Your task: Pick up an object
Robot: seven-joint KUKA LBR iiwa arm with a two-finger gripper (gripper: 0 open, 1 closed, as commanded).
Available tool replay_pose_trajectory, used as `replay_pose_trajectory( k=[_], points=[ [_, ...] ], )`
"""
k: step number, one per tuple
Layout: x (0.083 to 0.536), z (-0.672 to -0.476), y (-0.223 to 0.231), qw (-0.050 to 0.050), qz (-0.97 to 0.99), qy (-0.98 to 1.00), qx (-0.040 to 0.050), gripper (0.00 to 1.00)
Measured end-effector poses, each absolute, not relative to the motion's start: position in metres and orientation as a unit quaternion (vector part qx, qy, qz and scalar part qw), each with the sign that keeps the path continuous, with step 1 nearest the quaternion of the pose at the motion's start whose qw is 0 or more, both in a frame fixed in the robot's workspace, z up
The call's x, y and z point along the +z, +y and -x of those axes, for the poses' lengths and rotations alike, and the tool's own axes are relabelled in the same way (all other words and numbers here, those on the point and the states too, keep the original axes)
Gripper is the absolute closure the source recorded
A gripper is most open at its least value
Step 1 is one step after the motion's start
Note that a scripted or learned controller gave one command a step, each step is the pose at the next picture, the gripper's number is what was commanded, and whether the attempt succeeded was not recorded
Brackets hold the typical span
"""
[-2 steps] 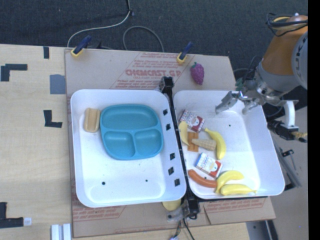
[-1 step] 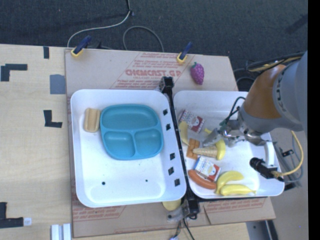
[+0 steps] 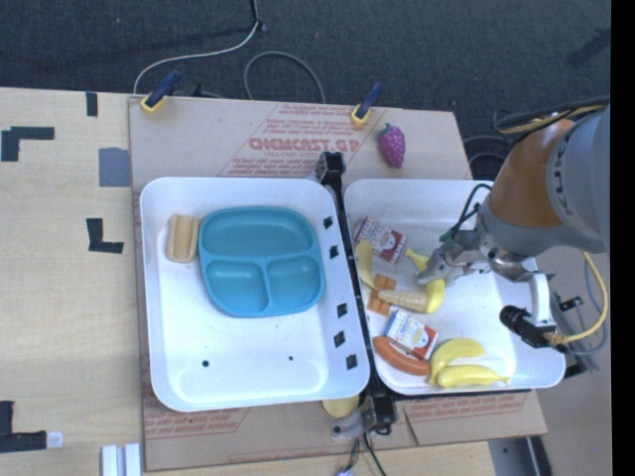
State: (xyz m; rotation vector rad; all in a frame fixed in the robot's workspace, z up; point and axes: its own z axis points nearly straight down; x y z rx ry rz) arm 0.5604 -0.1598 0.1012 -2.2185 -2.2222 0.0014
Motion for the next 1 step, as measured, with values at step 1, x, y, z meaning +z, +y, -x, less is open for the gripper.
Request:
replay_pose_trajectory(
  k=[1],
  points=[
    [0.1896,-0.5536,-0.0693,-0.001,0.703,-0.711,-0.0034,1.0]
  ],
)
